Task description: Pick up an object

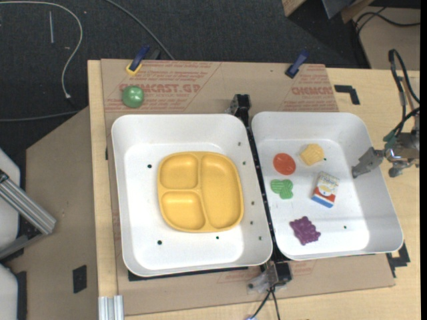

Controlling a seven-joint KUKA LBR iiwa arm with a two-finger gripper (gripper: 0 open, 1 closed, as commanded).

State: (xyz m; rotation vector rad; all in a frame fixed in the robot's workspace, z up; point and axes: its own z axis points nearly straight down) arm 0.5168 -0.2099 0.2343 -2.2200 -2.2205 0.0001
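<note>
I've got the gripper [365, 163] sitting low over the right edge of the right bin [380, 209], just inside its rim. I can't tell how the claw stands from this slant; it reads as one grey wedge, and nothing is visibly in it.

Choices all lie in that bin. The red disc [284, 163] and the yellow waffle-like piece [311, 155] sit toward the far edge, the green lump [283, 189] near the left edge, the purple grape cluster [305, 230] toward the near edge. The small carton [325, 190] stands about mid-bin, nearest to me.

I'd go for the carton: flat sides, some height, clear of its neighbours. The disc looks too flat to pinch well. My plan is to lift a little, slide left until I'm centred over the carton, line the claw across its narrow faces, then drop straight down. Coming in at a slant would likely tip or shove it.

The yellow divided plate [200, 191] in the left bin [133, 135] stays out of this.
</note>
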